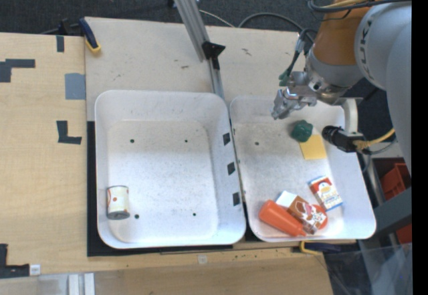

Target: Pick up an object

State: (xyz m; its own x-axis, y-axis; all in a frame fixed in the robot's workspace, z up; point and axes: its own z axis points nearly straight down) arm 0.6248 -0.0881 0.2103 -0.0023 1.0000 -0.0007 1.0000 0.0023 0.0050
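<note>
Two white bins sit side by side. The left bin (160, 103) holds one small can (118, 202) at its 8 o'clock corner. The right bin (257, 166) holds five things: a green lump (301, 130) and yellow card (313, 147) toward 1 o'clock, an orange bottle (281, 218), brown packet (307, 213) and small carton (326, 192) near 5 o'clock. The gripper (281, 110) hangs at 11 o'clock of the green lump, carrying nothing visible; its spread, I cannot tell.

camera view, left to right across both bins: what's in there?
small can → orange bottle → green object → yellow card → small carton. Skipped the brown packet overlapping the bottle. The gripper hovers above the right bin.
</note>
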